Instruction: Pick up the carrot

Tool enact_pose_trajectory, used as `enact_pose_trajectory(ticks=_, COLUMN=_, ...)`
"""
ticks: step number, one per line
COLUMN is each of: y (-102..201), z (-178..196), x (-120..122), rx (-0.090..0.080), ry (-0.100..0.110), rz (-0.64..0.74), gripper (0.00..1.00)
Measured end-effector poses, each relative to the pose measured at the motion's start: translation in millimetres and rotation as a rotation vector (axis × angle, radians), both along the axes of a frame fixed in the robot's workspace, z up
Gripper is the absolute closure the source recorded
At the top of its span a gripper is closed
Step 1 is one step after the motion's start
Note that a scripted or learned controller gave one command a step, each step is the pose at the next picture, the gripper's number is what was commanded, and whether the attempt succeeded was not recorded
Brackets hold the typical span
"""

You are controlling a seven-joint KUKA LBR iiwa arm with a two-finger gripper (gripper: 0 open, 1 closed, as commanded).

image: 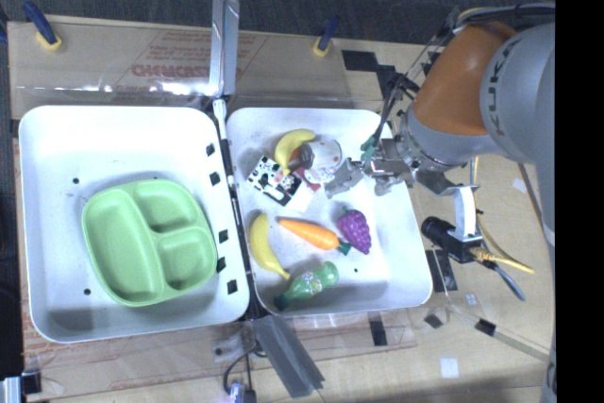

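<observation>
Overhead, the grey arm [491, 90] reaches in from the right, its orange band bent over the right bin [401, 288], with the claw [363, 173] low above the bin's upper right part; whether the claw is released or clenched cannot be told. Below and left of the claw lies the carrot [308, 232], flat, between a banana [262, 245] and purple grapes [355, 229]. Farther left sits a green plate [151, 241] in the other bin.

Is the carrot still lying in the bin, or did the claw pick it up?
Lying in the bin. The carrot rests flat on the right bin's floor, between a banana and purple grapes. The claw is apart from it.
</observation>
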State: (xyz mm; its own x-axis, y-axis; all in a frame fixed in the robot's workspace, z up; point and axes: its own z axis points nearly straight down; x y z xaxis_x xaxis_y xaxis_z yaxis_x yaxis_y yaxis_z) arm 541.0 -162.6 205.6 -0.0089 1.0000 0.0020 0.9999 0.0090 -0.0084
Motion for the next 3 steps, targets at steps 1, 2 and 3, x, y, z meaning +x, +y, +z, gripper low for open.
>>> enact_pose_trajectory(ticks=1, y=0, z=0, x=0, rx=0.0, ry=0.0, rz=0.0, gripper=0.0)
enact_pose_trajectory(ticks=2, y=32, z=-117, x=-10, rx=0.001, ry=-0.003, rz=0.266, gripper=0.0)
enact_pose_trajectory(ticks=3, y=51, z=-117, x=-4, rx=0.0, ry=-0.004, rz=0.251, gripper=0.0)
